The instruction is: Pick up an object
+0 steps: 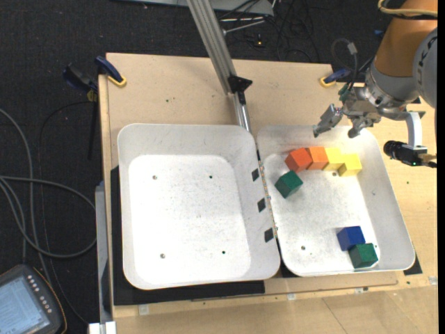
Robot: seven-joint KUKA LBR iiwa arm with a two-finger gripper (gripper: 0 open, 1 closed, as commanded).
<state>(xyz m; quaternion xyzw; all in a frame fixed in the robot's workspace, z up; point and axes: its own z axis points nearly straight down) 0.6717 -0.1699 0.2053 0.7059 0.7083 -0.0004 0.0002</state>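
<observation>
Six small blocks in right bin [389, 207]; hand [344, 122] spread, holding nothing. Probably light, rigid: take green block [288, 184] across flat sides.

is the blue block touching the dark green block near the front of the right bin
Touching. The camera view shows the blue block and dark green block meeting with no white floor between.
</observation>
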